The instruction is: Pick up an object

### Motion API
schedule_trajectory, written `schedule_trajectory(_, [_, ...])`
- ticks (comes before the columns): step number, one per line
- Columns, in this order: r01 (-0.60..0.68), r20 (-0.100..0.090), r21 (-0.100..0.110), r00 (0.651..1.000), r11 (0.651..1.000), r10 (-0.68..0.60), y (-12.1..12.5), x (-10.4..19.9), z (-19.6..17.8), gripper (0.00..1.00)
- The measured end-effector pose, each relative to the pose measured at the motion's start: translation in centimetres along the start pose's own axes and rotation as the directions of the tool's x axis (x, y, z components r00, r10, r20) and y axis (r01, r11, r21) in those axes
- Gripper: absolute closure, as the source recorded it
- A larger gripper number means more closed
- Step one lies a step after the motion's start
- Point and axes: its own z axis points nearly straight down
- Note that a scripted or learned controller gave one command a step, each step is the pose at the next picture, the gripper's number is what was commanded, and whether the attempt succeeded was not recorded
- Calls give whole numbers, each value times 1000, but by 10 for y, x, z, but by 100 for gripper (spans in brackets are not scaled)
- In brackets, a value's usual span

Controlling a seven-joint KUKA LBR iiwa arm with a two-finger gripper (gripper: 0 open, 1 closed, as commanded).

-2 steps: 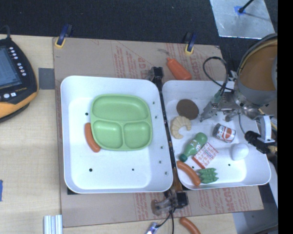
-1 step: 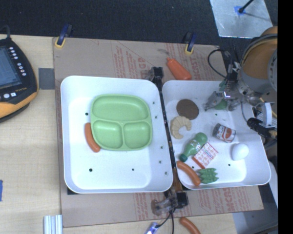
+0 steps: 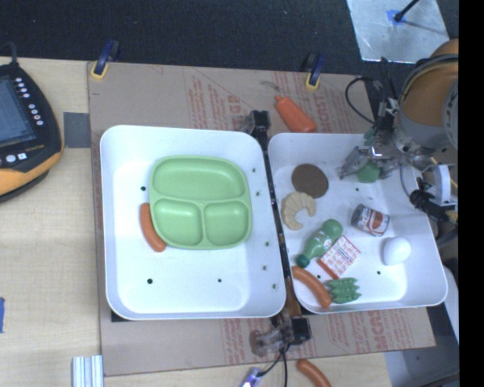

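Observation:
My gripper (image 3: 369, 164) hangs low over the back right part of the right bin (image 3: 419, 293). Its grey fingers (image 3: 351, 168) spread to either side of a small green object (image 3: 369, 173) that sits between them on the bin floor. Elsewhere in this bin lie a brown disc (image 3: 310, 180), a croissant (image 3: 298, 208), a green bottle (image 3: 319, 242), a small can (image 3: 369, 219), a white egg (image 3: 396, 251), a red-and-white packet (image 3: 340, 256), a sausage (image 3: 312, 287) and a green pod (image 3: 343, 290).
The left bin (image 3: 121, 280) holds a green divided plate (image 3: 202, 202) and an orange sausage (image 3: 152, 227). A carrot (image 3: 294, 114) lies on the cardboard behind the bins. A control pendant (image 3: 16, 131) rests at the far left. Cables (image 3: 423, 192) trail by the right bin's edge.

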Motion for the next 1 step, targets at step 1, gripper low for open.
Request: schedule_trajectory(1, [3,1,-1,1000,1000,-3,0,0,-11,100])
